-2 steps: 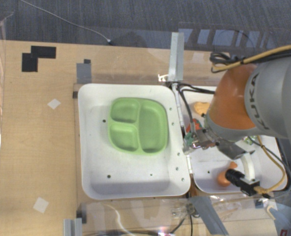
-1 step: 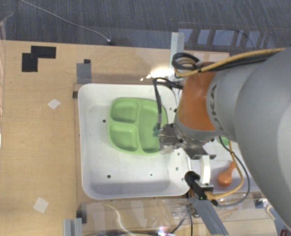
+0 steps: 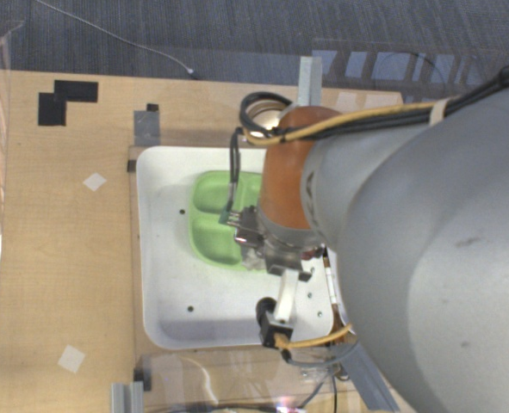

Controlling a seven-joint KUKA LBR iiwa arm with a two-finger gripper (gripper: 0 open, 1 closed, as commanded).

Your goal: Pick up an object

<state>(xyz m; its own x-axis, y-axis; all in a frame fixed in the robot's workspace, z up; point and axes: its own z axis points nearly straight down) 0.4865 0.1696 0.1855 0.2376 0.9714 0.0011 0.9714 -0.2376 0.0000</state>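
end effector (image 3: 252, 241): low over bin (image 3: 164, 231), grip state can't tell (wrist hides it) | green tray (image 3: 211, 218): just left, partly underneath, long axis running up-down

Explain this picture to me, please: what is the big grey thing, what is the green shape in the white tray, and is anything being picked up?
The big grey shape is a robot arm, seen from a camera fixed above a wooden bench and looking down at a slant. The arm reaches in from the right, so close to the camera that it covers much of the picture. The orange band sits just above its wrist, and cables run along it.

The white tray is a shallow bin resting on the bench. In it lies a light green object that looks like a moulded plastic dish with two hollows; the wrist hides part of it.

The arm's gripper is lowered over the green object's right side. From this angle I cannot see its tips, so I cannot tell whether anything is being held.
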